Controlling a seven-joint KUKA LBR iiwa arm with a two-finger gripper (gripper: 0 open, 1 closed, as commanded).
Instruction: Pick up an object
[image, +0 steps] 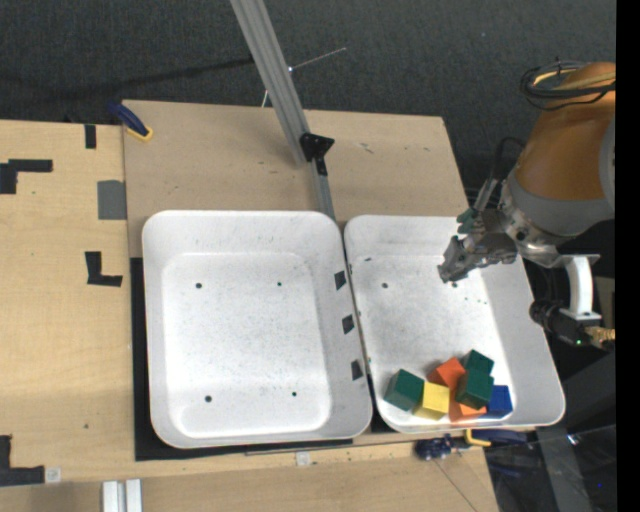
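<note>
My end effector (455, 268) hangs over the far part of the right bin (400, 240), near its right wall, with my grey arm and its orange band (572, 140) coming in from the right. The tip is a small dark tangle against the white floor, and I cannot tell how far it is parted; nothing shows between it — no block, no colour at all.

The blocks (450, 388) are well apart from me, heaped in the near right corner of that same bin. A dark green block (405, 388) sits at the left of the heap, with a yellow one (435, 400) touching it on its right. Behind the yellow is an orange block (450, 372), and another dark green block (479, 372) stands beside that, tilted against the pile. A blue block (500, 401) lies at the right end, close to the bin's near rim. They are squat, near-cubic pieces, so none shows a clear long axis; the heap itself runs left to right along the near wall.

The left bin (240, 225) touches the right one along their shared edge. Both rest on the wooden worktop (60, 330), and a slanted metal rod (275, 70) crosses above them.
</note>
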